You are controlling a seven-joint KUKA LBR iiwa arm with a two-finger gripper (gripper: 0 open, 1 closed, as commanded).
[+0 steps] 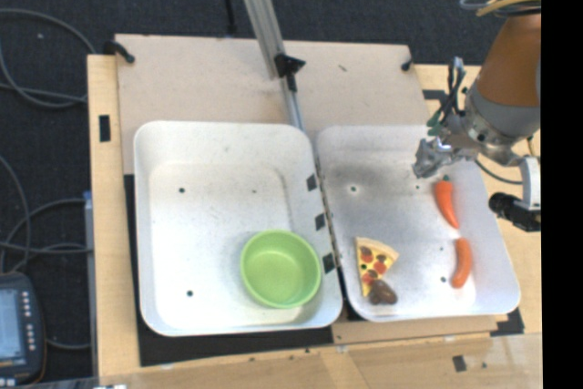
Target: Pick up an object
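Two white bins: left bin [182,168] holds a green bowl [281,268]; right bin [364,168] holds a pizza slice [374,261] and two orange carrot-like pieces [445,202] [462,262]. Gripper [428,161] hovers just above-left of the upper piece; grip state unreadable. Best approach: centre over that piece, align across its narrow width, descend straight.

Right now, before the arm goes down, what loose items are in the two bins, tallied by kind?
Green bowl: 1, in the left bin
Orange carrot-like pieces: 2, upper and lower, in the right bin
Toy pizza slice: 1, right bin
Small dark brown item: 1, touching the pizza slice; kind unclear
Total: 5
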